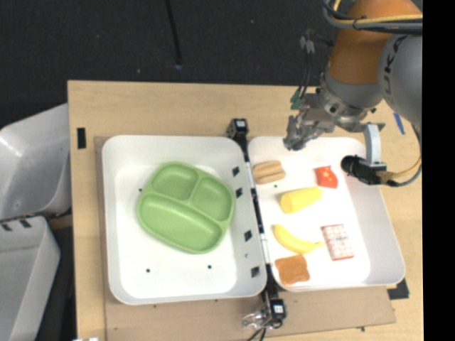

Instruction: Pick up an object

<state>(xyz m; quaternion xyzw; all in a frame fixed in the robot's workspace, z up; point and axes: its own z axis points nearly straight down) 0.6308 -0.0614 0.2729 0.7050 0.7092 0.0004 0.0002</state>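
The right bin [370, 261] holds several small food items: a tan bread roll [269, 171], a red piece [326, 177], a yellow corn cob [300, 199], a banana [293, 239], a pink-and-white packet [337, 242] and a brown toast slice [292, 268]. My gripper [297, 137] hangs over the far left corner of that bin, above and to the right of the bread roll. Nothing shows between its fingers.
The left bin [121, 261] holds a green divided plate [186, 206]. A black-clipped divider [250, 204] runs between the two bins. The wooden bench [85, 105] shows around them, with white equipment [28, 162] at far left.
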